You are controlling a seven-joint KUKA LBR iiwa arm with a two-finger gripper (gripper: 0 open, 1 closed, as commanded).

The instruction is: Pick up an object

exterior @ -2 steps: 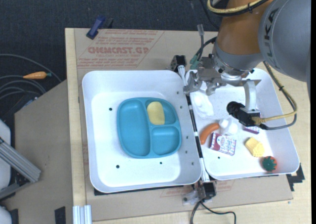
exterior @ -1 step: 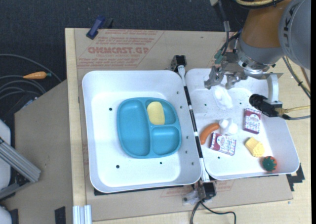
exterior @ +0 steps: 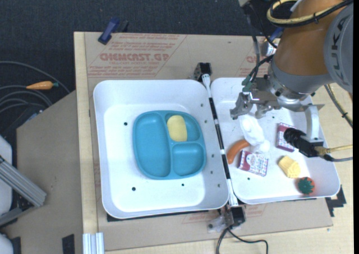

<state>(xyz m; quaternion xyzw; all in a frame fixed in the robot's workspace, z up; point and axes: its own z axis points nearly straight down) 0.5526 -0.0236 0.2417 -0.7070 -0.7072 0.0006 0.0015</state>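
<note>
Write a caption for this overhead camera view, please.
Robot arm reaches over right bin of small items; left bin's blue tray holds a yellow piece.

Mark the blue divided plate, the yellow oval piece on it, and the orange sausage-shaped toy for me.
Blue divided plastic plate (exterior: pixel 151 146): camera view, bare left compartment.
Yellow oval piece (exterior: pixel 178 128): camera view, its middle.
Orange sausage-shaped toy (exterior: pixel 236 150): camera view, mid-body.

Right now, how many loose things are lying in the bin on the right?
6, maybe more hidden under the arm: a white lump up top, an orange sausage left, a pink packet mid-bin, a dark packet right, a yellow block and a green-red berry at the lower right.
</note>
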